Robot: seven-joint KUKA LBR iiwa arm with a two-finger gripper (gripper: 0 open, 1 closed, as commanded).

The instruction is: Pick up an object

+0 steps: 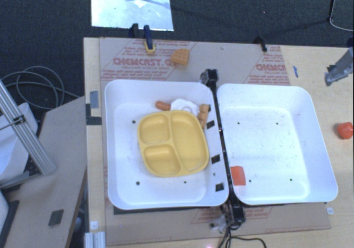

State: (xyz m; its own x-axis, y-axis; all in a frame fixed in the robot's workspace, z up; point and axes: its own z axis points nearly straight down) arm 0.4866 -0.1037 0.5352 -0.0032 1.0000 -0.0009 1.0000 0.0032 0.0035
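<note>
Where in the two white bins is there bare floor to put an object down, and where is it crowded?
The right bin is mostly bare: only an orange block sits by its near-left corner. In the left bin, the yellow divided tray fills the middle, with a sausage, white piece and tan piece crowded behind it. Narrow strips remain along its left and near walls.

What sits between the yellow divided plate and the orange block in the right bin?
In the camera view, the yellow divided plate and the orange block are separated by bare white bin floor and the two bins' adjoining rims, with black clips.
</note>
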